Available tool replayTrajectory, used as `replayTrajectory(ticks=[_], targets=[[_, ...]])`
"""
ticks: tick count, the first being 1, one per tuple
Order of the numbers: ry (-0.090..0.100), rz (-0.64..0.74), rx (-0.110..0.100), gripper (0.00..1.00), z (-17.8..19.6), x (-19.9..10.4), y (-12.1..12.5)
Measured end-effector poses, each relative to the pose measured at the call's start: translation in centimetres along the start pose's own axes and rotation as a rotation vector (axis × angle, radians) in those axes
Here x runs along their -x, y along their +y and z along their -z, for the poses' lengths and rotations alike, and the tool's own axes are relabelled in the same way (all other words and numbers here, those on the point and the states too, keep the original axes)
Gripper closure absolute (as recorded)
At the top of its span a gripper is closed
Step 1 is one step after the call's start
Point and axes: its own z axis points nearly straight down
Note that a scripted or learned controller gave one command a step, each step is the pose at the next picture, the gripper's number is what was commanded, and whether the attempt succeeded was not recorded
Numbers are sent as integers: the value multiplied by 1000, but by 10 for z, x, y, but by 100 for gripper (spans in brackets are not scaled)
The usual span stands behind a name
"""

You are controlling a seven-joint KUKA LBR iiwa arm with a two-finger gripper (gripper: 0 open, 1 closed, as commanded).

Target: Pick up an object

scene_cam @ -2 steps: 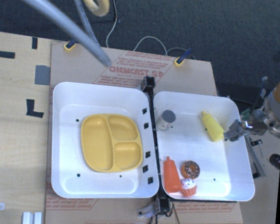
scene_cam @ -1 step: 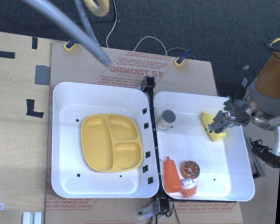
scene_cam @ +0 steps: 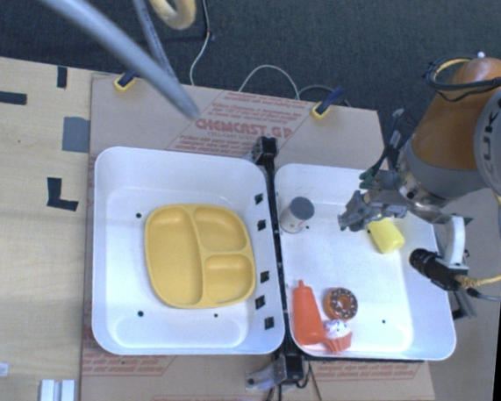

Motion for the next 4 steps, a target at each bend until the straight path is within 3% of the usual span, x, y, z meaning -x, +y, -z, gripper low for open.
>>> replayTrajectory(ticks=[2, 4], targets=[[-1, 0, 1, 100, -19, -95, 33], [0, 0, 2, 100, -1, -193, 57]])
